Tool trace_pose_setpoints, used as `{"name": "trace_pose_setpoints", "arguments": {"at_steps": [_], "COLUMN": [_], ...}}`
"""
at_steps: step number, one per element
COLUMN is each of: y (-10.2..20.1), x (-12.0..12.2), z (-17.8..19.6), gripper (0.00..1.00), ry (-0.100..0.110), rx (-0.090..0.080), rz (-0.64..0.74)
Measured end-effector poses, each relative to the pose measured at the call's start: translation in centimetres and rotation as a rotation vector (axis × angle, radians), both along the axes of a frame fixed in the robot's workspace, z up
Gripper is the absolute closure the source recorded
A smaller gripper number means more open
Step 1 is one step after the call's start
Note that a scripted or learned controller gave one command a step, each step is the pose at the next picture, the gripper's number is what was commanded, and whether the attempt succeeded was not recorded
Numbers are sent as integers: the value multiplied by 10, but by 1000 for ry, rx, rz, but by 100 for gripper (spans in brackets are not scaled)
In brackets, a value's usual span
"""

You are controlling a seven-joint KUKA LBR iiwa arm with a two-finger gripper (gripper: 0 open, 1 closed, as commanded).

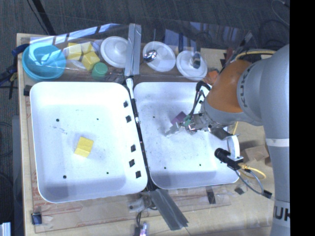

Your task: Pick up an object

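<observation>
The gripper [183, 124] sits low in the right bin [162, 173], toward its back right corner; I cannot tell how its pincer stands. A small purple object [178, 117] lies just beside the tip, touching or nearly so. A yellow block [84, 146] lies alone mid-floor in the left bin [49, 181], well clear of every wall. No writing is legible.

A block [84, 146] lies in the left bin [44, 97], while the gripper [183, 125] sits in the right bin [162, 176], beside a small object [178, 117].
</observation>
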State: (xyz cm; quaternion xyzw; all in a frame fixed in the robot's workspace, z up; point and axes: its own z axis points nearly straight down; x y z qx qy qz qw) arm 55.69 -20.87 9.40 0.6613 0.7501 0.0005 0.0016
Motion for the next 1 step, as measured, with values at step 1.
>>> {"name": "trace_pose_setpoints", "arguments": {"at_steps": [1], "y": [21], "x": [60], "z": [-1], "gripper": [0], "ry": [3], "rx": [1], "rz": [-120]}}
